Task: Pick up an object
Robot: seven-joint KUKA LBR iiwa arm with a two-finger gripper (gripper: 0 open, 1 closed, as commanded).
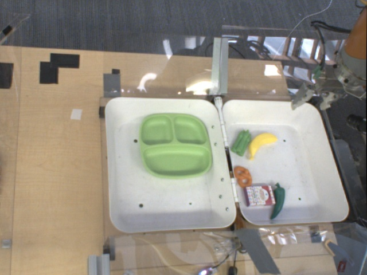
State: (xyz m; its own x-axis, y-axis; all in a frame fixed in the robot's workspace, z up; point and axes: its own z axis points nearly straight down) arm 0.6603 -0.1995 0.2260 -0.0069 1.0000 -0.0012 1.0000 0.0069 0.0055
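Now, right bin [321,153]: banana [261,144], green pepper [277,201], pretzel [242,176], carton [259,196].
Left bin [123,171]: green divided tray [175,144].
End effector [312,93]: upper right of frame, grip state cannot be told.

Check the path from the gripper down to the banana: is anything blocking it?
Nothing visible blocks it. The gripper sits over the right bin's far corner, and bare white floor lies between it and the banana. The green pepper lies on the banana's far side, close by.

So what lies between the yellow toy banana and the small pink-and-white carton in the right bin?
In the camera view, an orange pretzel-shaped toy lies between the yellow toy banana and the pink-and-white carton, toward the bin's left wall.
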